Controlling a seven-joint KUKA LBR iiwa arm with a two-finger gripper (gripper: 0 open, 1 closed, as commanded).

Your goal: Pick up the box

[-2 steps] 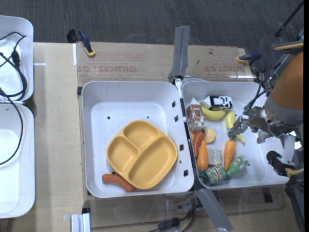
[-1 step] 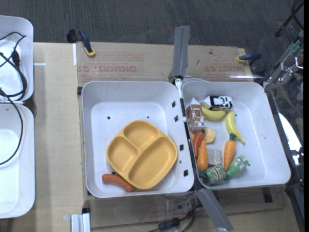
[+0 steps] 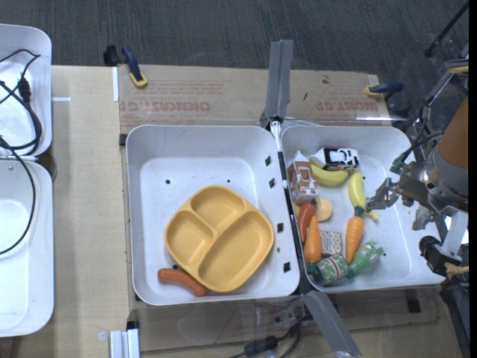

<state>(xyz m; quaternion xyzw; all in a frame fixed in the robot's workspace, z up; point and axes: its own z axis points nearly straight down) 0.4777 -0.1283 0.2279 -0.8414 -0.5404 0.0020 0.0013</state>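
The box [image 3: 302, 181] is a small brown carton with a white label, standing against the left wall of the right bin [image 3: 402, 271]. My gripper [image 3: 382, 195] hangs over the right half of that bin, beside the tip of a yellow banana [image 3: 357, 190] and well to the right of the box. Nothing is visibly held in it. Between gripper and box lie a second banana [image 3: 329, 174] and an orange carrot [image 3: 353, 236].
The right bin also holds a black-and-white toy [image 3: 340, 156], more carrots [image 3: 311, 239], a small patterned packet [image 3: 331, 241] and green items [image 3: 333, 268]. In the left bin [image 3: 149, 200] lie a yellow divided plate [image 3: 218, 237] and a sausage [image 3: 181, 280].
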